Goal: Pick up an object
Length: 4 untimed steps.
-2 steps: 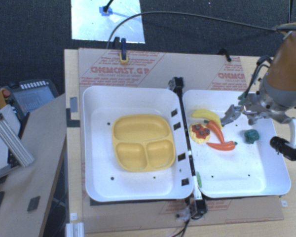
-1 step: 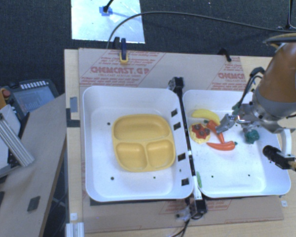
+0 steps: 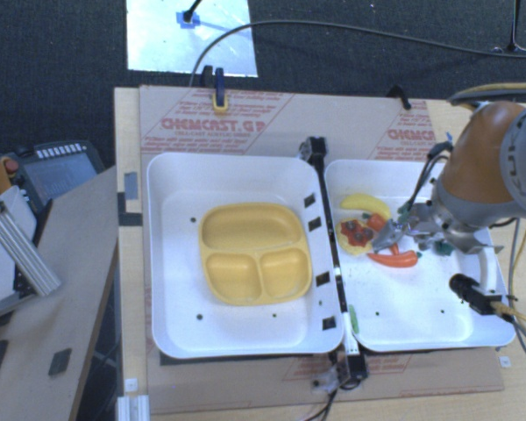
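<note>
Pick stage: approach, nothing lifted
Gripper (image 3: 393,231) low in right bin (image 3: 421,323), beside orange-red toy (image 3: 394,258) and yellow piece (image 3: 365,203); finger state cannot be told; grasp and lift remain

Gripper (image 3: 391,232) above toy food (image 3: 365,231)

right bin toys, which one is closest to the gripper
The orange-red pepper, lying just below the gripper. The red piece sits further left and the yellow banana lies further up the right bin.
</note>
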### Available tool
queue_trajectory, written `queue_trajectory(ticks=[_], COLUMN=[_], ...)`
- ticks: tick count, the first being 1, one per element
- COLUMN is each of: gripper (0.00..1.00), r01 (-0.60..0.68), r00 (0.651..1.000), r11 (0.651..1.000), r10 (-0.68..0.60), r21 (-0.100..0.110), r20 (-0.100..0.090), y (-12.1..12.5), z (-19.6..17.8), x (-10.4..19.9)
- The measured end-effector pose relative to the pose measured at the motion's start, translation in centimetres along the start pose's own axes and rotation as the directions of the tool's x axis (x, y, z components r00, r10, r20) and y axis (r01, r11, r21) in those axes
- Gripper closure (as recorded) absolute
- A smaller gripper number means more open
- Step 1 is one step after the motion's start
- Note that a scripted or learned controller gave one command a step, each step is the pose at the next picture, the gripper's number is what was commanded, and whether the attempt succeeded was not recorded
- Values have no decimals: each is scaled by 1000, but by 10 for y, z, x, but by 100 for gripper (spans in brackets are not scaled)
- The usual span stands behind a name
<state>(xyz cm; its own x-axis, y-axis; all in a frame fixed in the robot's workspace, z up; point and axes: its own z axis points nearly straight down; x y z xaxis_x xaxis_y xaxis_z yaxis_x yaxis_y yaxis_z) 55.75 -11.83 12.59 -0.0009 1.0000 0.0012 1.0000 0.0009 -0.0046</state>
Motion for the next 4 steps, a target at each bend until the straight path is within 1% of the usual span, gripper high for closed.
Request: queue_trajectory(ticks=[1,2,3,4], gripper=[0,100,100,100], r01=[0,0,2,3], r00=[1000,1000,1000,1000], r11=[1000,1000,1000,1000], r10=[0,0,-2,-3], r21=[-4,-8,-12,-13], r20=[1,2,3,3], y=[1,2,1,3], z=[43,31,-33,-85], x=[0,0,-4,-4])
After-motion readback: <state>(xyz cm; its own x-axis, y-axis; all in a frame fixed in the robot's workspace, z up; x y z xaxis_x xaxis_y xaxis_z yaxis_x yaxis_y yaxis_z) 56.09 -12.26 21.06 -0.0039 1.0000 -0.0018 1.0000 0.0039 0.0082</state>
